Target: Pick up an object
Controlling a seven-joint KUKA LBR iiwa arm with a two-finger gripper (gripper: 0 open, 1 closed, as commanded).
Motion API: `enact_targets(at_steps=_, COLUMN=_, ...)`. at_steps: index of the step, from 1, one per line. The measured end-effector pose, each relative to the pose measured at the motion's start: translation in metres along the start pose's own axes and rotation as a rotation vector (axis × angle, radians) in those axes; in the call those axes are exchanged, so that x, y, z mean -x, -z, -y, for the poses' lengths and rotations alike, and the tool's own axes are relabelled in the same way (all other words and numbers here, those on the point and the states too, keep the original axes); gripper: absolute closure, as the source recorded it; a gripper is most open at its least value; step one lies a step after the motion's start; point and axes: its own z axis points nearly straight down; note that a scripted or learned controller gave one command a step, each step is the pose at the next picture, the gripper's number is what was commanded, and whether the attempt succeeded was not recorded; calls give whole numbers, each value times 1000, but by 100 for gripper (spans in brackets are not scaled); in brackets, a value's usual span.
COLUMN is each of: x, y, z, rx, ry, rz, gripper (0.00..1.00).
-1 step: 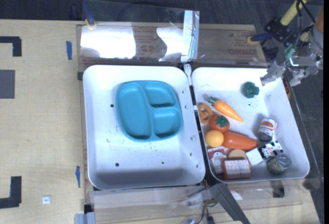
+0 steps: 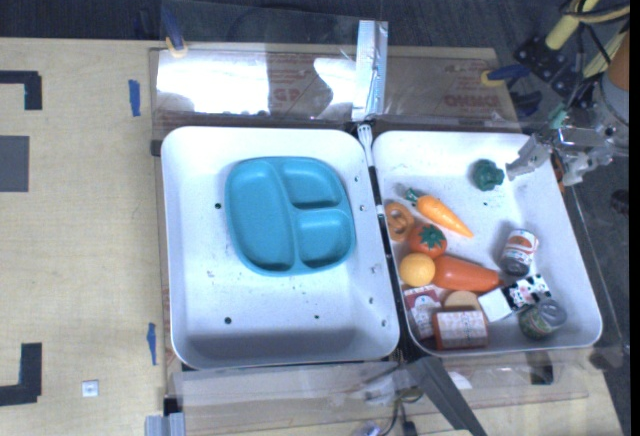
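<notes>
The right bin point(image 2: 575, 224) holds several toy foods: a teal lump point(image 2: 487, 174), a carrot point(image 2: 440, 212), an orange ring point(image 2: 398, 221), a tomato point(image 2: 430, 240), a yellow fruit point(image 2: 417, 269), a long orange-red piece point(image 2: 465, 274), a small can point(image 2: 518, 251), a black-and-white item point(image 2: 527, 292), a dark round tin point(image 2: 541, 319) and a labelled box point(image 2: 460, 327). My gripper point(image 2: 547, 164) hovers over the bin's far right corner, just right of the teal lump. It is open, with nothing between its fingers.
In the left bin point(image 2: 190, 254) lies a blue divided plate point(image 2: 290, 214). A clear plastic wall point(image 2: 270, 64) stands behind the bins. Cables and yellow hose point(image 2: 580, 9) hang at the upper right by the arm.
</notes>
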Motion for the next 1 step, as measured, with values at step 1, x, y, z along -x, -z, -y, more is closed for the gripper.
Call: enact_targets(at_steps=1, x=-52, y=-69, z=-29, rx=2, ry=352, rz=1, gripper=0)
